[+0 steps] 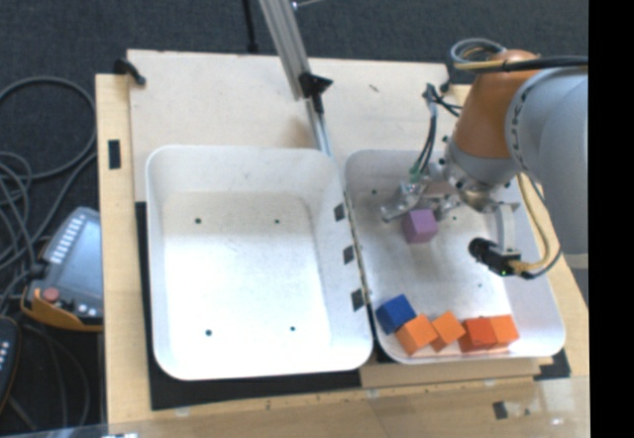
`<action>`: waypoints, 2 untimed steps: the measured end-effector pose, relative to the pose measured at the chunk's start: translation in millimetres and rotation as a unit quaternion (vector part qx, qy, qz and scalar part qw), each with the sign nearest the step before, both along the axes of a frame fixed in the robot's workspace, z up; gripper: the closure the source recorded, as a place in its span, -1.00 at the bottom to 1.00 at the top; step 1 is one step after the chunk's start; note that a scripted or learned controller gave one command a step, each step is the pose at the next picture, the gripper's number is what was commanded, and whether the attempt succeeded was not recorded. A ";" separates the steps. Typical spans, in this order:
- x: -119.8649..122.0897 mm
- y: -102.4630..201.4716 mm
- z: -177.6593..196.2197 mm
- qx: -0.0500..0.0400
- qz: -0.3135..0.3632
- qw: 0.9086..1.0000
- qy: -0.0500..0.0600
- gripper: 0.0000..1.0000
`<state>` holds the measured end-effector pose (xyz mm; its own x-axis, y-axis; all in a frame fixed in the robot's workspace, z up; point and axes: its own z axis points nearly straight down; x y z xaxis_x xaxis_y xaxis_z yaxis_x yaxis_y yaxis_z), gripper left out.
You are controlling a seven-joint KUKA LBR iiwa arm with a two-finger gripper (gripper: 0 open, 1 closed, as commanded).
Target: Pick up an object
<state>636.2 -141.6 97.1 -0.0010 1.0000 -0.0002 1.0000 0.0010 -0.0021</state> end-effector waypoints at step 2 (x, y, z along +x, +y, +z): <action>2.4 -2.7 11.0 0.000 -0.002 1.000 -0.003 -1.00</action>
